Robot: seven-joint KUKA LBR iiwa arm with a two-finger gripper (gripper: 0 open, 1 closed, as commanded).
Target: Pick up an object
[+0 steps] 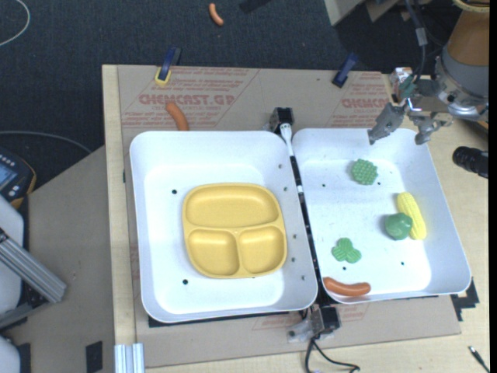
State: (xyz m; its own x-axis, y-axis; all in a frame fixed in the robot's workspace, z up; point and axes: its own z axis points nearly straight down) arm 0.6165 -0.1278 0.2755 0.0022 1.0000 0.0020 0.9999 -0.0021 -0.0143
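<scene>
Two white bins lie side by side on the surface: the left bin (pixel 147 208), well left of the pincer (pixel 402 129), and the right bin (pixel 443 208), just below it. One yellow divided tray (pixel 233 229) sits far to the pincer's lower left. Three green pieces lie below the pincer: a bumpy one (pixel 363 171) nearest, a rounded one (pixel 397 226) lower, a lobed one (pixel 345 251) lower left. One corn cob (pixel 411 213) touches the rounded piece. Three sausages: one (pixel 347 287) on the right bin's near rim, one (pixel 177 116) on the cardboard far left, one (pixel 216 13) on the floor beyond. Two clamps: a blue and yellow one (pixel 165 67) and a dark blue one (pixel 345 70).
</scene>
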